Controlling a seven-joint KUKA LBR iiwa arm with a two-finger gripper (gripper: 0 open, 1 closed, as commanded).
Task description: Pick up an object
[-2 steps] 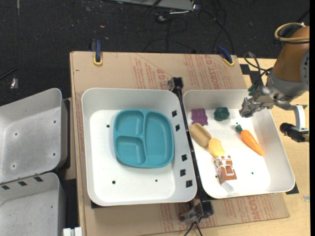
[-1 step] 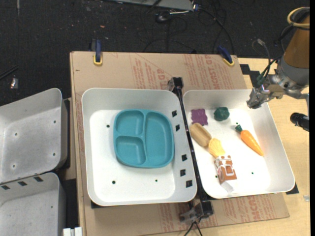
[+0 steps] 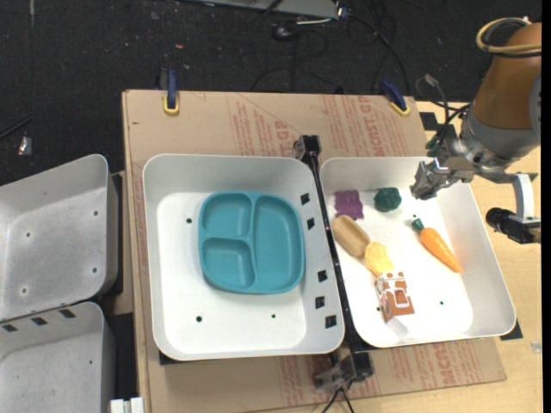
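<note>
The right bin point(image 3: 482, 304) holds a purple toy point(image 3: 348, 203), a dark green lump point(image 3: 387, 199), an orange carrot point(image 3: 438, 244), a tan bread-like piece point(image 3: 350, 233), a yellow piece point(image 3: 378, 257) and an orange-and-white box point(image 3: 394, 295). My gripper point(image 3: 424, 181) hangs over the bin's far right part, just right of the green lump and above the carrot's leafy end. Nothing shows between its fingers, and I cannot make out how they stand.
The left bin point(image 3: 172, 317) holds a teal divided plate point(image 3: 252, 242). A black divider point(image 3: 323, 231) runs between the bins. Two spare white trays point(image 3: 52, 231) lie off the bench's left side. Cables trail behind the arm at the right.
</note>
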